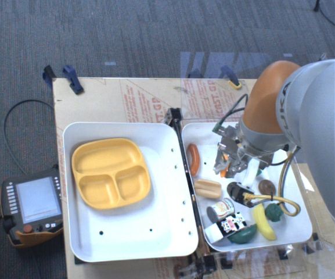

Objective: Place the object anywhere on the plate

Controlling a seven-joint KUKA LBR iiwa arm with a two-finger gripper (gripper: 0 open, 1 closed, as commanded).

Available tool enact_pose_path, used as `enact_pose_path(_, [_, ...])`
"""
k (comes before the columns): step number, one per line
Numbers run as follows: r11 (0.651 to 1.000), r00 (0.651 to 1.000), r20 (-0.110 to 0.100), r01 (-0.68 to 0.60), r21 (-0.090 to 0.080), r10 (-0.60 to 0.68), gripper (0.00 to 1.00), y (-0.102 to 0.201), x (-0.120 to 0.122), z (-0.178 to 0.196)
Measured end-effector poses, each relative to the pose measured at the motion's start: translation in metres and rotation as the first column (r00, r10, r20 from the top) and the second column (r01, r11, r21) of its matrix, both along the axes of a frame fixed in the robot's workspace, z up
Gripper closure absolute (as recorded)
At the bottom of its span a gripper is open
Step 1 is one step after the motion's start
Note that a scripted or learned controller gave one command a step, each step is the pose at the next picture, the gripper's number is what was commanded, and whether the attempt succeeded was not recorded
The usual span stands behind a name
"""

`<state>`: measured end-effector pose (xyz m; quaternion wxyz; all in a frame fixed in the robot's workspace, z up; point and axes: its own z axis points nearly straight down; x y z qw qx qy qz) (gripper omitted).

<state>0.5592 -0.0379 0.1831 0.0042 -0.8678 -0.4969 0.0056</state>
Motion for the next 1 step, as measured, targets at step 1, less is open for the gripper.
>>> enact_pose_path(1, [0.984, 0.984, -0.001, 0.176, -0.002, -0.176, 1.0, 0.0904, -0.0129, -0.0004])
